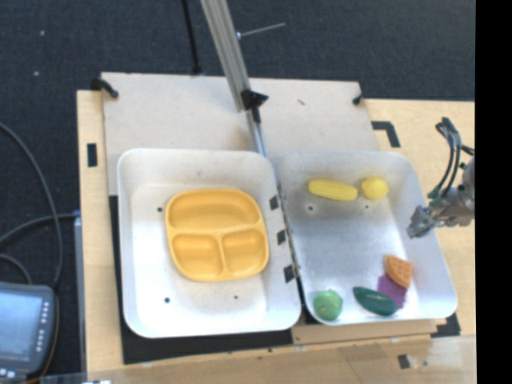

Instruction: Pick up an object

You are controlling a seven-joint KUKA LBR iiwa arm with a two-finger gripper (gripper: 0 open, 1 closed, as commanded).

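Near edge of right bin [416, 174]: green ball [327, 303], dark green pod [376, 300], purple and orange pieces, all smooth plastic, crowded. Farther: yellow corn [333, 190], lemon [374, 187]. Hand [428, 218] over right rim, finger state unreadable. Risk: rounded shapes slipping, neighbours nudged in the corner cluster.

At the right edge of your view, the grey metal two-finger gripper [422, 224] pokes in at mid-height with dark cables looping above its wrist, fingertips angled down-left, their spread indistinct.
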